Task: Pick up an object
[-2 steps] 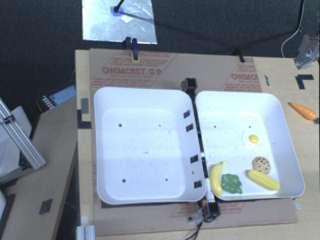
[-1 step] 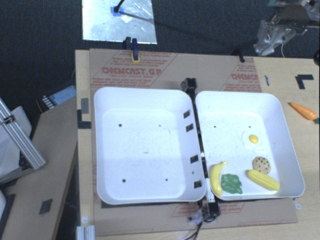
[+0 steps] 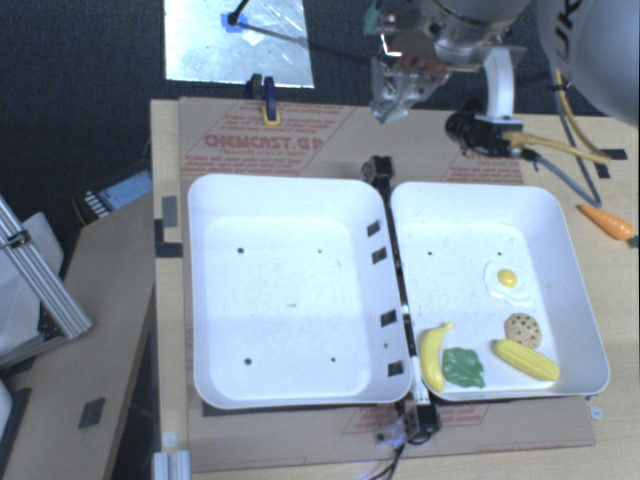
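arm: raised at top right | gripper: pointing down

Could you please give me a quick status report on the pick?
Gripper high behind bins, carrying nothing. Banana, corn, cookie, egg untouched in right bin.

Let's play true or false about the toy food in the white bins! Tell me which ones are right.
1. The banana lies in the right bin. True.
2. The fried egg is in the left bin. False: it is in the right bin.
3. The cookie sits between the egg and the corn cob. True.
4. The gripper is touching the banana. False: it hangs above the bench's far side, apart from the food.
5. The green leaf is beside the banana. True.
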Controlling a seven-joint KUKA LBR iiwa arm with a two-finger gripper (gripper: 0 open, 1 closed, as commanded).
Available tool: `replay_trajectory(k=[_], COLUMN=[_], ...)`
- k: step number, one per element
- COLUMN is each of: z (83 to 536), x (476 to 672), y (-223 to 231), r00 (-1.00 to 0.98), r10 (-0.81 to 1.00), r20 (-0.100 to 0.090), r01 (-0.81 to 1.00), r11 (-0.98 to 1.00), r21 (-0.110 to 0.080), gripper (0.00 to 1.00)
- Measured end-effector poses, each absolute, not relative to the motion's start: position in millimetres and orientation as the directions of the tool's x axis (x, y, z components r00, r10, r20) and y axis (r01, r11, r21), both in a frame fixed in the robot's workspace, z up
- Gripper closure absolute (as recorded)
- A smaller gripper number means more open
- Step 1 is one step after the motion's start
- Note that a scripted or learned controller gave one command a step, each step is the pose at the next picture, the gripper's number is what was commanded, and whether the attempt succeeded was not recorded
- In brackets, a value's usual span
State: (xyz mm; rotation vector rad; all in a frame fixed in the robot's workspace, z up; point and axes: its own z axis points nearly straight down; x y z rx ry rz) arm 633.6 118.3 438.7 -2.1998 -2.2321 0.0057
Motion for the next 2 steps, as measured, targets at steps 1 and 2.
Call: replay_trajectory(k=[1,2], z=[364,387], x=[624.8,578.6], y=[70,136], r00=[0.003,-0.011], r10=[1.0,1.0], r20=[-0.002,0.003], r01=[1.0,1.0], r11=[-0.003,0.011], r21=[-0.007,0.002], gripper=[1.0,1.0])
